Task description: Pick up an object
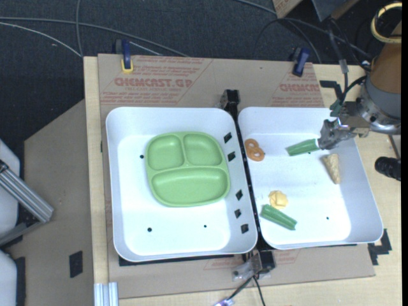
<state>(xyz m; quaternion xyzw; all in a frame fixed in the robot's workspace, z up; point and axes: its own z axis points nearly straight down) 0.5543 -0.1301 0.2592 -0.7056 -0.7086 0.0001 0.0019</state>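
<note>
At the far-right rim of the right bin [357, 231], the robot's hand [329, 135] meets one end of a green stick-shaped toy [301, 148], which reaches out from the fingertips toward the bin's middle. The hand appears narrowed on that end, with the piece seemingly caught between the fingers, though the grip is small and partly shadowed at this slant.

Just below the hand lies a tan wedge [332, 167], close to the green piece but apart from it. Farther from the hand, toward the divider between the bins, sits a small brown pretzel [255, 150]; well below it are a yellow lump [277, 199] and a second green piece [278, 217], these two touching or nearly so. Beyond the divider, far from the hand, a green sectioned plate [187, 169] rests in the left bin [127, 234].

The risk from here looks plain: held by its very end, the long green toy could pivot or slide out as the arm rises, since most of its length hangs off to one side. A lift close to the bin wall might also knock the piece against the rim and strip it loose.

Red lettering on the cardboard sheet over the desk [153, 81] reads "CHEMCAST GP", repeated in part behind the right bin.
</note>
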